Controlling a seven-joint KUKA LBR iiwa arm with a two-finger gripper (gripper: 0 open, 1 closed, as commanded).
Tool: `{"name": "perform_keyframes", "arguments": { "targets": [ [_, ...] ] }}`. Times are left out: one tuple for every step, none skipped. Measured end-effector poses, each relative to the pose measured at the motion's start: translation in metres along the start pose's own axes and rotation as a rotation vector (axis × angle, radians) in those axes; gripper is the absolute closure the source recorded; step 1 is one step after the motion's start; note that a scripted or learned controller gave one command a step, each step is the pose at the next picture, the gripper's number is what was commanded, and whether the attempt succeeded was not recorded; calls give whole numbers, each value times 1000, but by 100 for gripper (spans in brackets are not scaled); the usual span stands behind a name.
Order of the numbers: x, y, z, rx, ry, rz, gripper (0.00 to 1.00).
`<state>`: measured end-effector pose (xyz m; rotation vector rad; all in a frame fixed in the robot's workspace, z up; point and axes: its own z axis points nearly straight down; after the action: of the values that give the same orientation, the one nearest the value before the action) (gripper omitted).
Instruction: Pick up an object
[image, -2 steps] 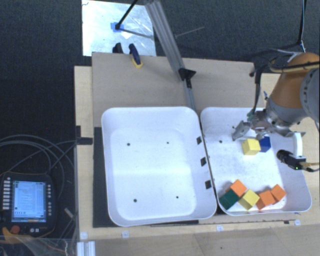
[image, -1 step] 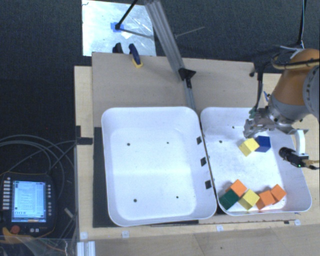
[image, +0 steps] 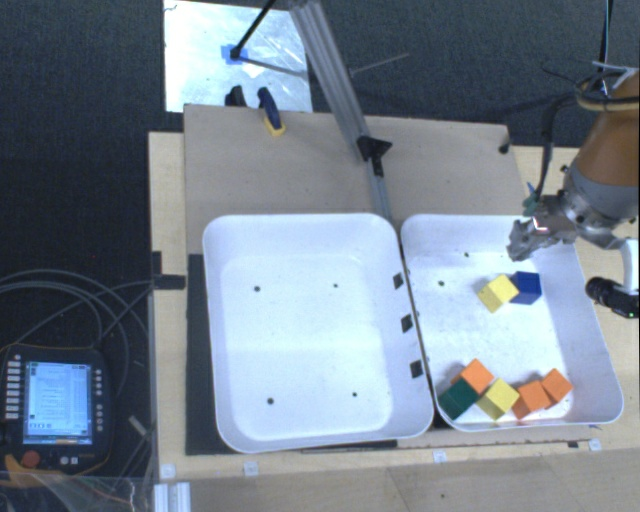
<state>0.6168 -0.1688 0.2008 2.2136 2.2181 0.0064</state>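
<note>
- The blue cube (image: 527, 285) and the yellow cube (image: 497, 293) lie touching in the upper middle of the right white bin (image: 440, 330), blue to the right; both look matt and square-edged.
- The two-finger gripper (image: 524, 243) sits just above the blue cube, near the bin's upper right wall. It is small and blurred; whether it is spread or closed cannot be told, and no object is seen in it.
- The grey arm with orange band (image: 607, 160) enters from the right and is cut off by the frame edge.
- 5 more cubes cluster along the bin's near wall: a dark green cube (image: 458, 398), an orange cube (image: 477, 376), a second yellow cube (image: 497, 399), and 2 further orange cubes (image: 543, 391) touching each other. Their exact contacts are hard to resolve.
- Bare white floor lies between the 2 groups and along the bin's left side.
- The left white bin (image: 300, 330) is a smooth, round-cornered tray with small dark dots.
- A handheld control pendant (image: 55, 405) rests on dark carpet at lower left, partly cropped.
</note>
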Motion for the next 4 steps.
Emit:
{"name": "perform_keyframes", "arguments": {
  "targets": [
    [0, 1, -13, 5, 2, -1, 100],
    [53, -21, -29, 7, 5, -7, 100],
    [101, -36, -23, 9, 5, -7, 100],
    [152, -57, -20, 10, 5, -8, 100]
  ]
}}
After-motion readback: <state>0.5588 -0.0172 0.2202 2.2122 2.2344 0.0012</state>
